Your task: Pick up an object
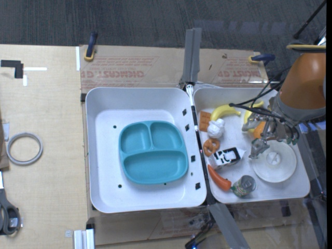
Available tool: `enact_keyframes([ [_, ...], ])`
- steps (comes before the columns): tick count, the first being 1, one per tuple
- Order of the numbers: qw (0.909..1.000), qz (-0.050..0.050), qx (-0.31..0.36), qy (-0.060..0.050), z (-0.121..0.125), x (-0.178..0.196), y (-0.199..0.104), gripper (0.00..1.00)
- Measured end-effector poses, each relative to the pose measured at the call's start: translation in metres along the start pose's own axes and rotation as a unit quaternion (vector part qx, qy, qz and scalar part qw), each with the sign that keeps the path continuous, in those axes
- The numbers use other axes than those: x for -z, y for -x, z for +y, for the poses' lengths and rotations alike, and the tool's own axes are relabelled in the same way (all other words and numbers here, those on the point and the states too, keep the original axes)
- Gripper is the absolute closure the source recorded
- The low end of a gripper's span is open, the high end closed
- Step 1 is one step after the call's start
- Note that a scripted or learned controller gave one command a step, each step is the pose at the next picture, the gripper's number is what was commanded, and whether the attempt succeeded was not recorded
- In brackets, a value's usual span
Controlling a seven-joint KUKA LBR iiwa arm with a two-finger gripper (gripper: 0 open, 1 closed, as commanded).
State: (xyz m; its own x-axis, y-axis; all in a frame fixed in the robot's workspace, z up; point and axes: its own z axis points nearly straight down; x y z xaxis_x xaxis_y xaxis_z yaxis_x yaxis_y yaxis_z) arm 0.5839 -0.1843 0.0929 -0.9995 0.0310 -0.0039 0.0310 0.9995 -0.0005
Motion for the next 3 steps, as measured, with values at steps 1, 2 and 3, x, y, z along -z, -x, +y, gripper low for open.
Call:
enact_keyframes([
  [1,0.9913,-0.001,-0.132,0.0,-0.01,0.0,0.06,0.0],
  [2,0.9915,-0.004,-0.13,-0.001,-0.01,0.011,0.061,1.0],
  [3,0.9915,-0.001,-0.13,-0.001,-0.01,0.011,0.06,0.0],
])
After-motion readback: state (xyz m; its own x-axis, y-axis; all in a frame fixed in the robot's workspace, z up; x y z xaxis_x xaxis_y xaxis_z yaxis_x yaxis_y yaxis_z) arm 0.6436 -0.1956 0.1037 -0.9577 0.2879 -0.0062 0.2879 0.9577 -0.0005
